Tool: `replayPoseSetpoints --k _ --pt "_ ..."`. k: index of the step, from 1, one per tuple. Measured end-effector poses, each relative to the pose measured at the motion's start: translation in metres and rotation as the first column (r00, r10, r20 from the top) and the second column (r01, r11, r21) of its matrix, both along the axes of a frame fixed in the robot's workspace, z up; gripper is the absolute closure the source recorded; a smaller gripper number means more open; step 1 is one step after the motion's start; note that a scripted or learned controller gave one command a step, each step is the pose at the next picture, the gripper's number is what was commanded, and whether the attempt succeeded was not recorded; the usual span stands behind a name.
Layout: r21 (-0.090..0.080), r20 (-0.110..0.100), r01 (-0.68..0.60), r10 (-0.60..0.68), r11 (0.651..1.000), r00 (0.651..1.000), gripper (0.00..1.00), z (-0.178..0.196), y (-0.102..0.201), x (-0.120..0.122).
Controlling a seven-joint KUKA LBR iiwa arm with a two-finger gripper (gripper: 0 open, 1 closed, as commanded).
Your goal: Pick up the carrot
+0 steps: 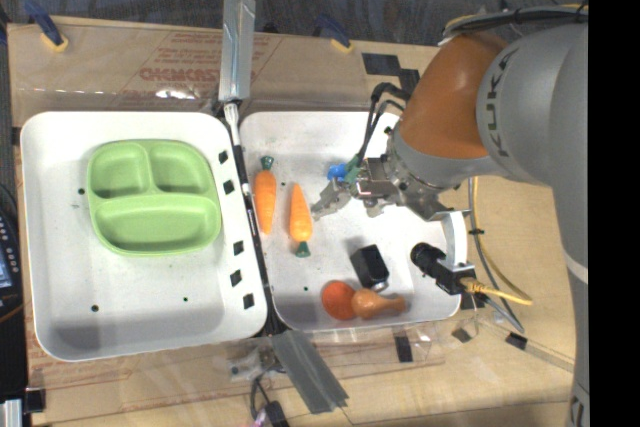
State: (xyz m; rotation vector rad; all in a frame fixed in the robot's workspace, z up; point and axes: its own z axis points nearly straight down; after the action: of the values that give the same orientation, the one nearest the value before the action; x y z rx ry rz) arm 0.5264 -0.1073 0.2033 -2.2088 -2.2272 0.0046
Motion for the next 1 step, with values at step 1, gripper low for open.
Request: replayPoseSetpoints --k 1 --pt "-0.001 -0.004 0.091 -0.091 0.996 0.996 0.0 -0.1014 0.0146 -0.0008"
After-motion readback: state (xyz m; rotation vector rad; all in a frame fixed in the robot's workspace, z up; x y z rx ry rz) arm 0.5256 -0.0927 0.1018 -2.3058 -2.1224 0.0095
